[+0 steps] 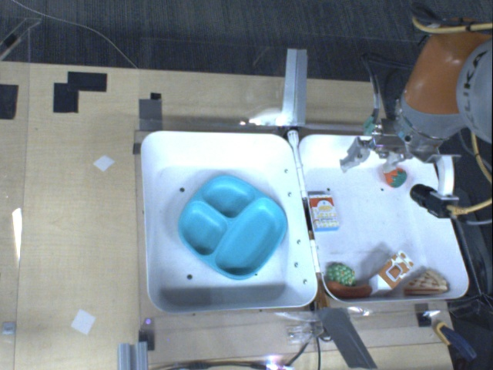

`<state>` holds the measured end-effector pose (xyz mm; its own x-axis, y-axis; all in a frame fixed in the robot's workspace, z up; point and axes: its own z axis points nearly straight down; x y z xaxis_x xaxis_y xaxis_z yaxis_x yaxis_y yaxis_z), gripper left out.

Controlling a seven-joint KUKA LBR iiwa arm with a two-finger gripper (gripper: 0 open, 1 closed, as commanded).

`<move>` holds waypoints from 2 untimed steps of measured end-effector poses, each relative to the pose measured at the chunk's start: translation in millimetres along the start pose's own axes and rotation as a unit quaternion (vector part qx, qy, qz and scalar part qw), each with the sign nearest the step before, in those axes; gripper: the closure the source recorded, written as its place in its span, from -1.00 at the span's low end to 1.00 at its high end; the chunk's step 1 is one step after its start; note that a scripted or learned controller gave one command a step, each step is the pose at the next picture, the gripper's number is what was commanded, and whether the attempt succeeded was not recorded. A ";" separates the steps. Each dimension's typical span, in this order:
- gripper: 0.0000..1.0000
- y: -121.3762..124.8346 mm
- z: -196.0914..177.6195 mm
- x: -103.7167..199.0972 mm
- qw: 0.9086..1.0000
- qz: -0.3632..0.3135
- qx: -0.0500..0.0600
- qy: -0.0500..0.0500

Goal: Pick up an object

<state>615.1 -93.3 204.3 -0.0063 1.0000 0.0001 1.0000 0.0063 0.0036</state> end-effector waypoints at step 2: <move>-1.00 -16.9 31.6 -71.7 0.997 0.082 0.000 0.000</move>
<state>598.7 -165.1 172.6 0.1580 0.9874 0.0002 0.9874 -0.1580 0.0036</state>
